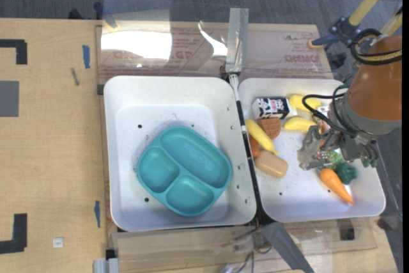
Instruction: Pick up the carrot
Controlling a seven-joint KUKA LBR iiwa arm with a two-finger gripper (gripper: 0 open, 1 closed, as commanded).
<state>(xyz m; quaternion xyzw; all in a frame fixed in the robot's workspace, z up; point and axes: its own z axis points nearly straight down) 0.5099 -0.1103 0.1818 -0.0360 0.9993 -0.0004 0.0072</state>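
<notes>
A: What lies far to the tool's left?
B: The left bin (121, 137), and in it a teal tray (184, 169) with three compartments, sitting flat.

A: And closer in?
B: The right bin (370, 201) holds the rest. Along its left side sit a banana (259, 135) and a tan block (272, 166), well left of the tool. Up and left of the tool there is a small black-and-white carton (270, 105), with another yellow piece (295, 123) just beside it.

A: The tool itself?
B: The tool (323, 151) hangs low over the right bin, under the orange band (380, 83). I cannot tell how it is set.

A: The carrot?
B: The carrot (336, 184) lies on the bin floor just below and right of the tool, its green top (347, 171) toward the tool, tip pointing away. Nothing grips it.
</notes>
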